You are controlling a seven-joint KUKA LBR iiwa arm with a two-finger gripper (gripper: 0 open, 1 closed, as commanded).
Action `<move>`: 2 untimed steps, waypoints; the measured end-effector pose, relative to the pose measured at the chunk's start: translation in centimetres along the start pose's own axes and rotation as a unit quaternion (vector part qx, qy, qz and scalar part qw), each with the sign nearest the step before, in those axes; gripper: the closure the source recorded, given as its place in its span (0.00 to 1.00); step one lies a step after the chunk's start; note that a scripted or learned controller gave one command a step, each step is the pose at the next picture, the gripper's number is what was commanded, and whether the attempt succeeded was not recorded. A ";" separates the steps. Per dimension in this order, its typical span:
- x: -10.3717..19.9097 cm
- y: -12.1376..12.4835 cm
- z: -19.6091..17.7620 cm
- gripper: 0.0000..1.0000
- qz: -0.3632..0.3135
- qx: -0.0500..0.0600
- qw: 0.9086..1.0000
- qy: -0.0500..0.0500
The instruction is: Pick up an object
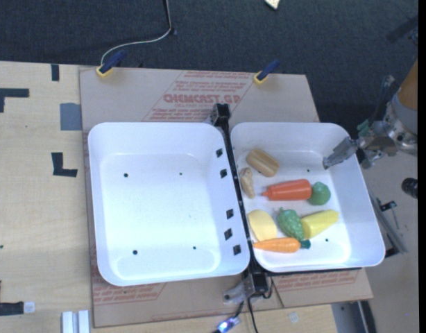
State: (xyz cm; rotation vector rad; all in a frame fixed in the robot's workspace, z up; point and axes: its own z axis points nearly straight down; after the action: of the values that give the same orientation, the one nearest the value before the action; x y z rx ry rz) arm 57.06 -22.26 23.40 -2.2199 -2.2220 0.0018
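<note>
The tool (336,159) hangs over the upper right rim of the right bin (359,207), at the frame's right side. Whether it is open cannot be told, and nothing shows in its hold. The play foods lie in that bin: a bread roll (262,162), a red-orange carrot (289,189) touching a green ball (320,193), a yellow pepper (319,222), and a small carrot (276,244). The left bin (157,200) sits beside it on the tabletop (32,186).

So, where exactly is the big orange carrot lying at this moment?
The big orange carrot lies in the right bin, near its middle, its green top pointing right. The bread roll is just above it in the camera view.
</note>
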 end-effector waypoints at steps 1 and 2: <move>0.0 0.0 -1.0 1.00 -0.001 0.000 1.000 0.000; 1.3 5.1 -17.6 1.00 -0.002 -0.010 1.000 -0.003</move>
State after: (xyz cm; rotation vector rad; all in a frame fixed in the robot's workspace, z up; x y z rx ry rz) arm 62.16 -20.94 41.01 -2.2286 -2.2399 -0.0130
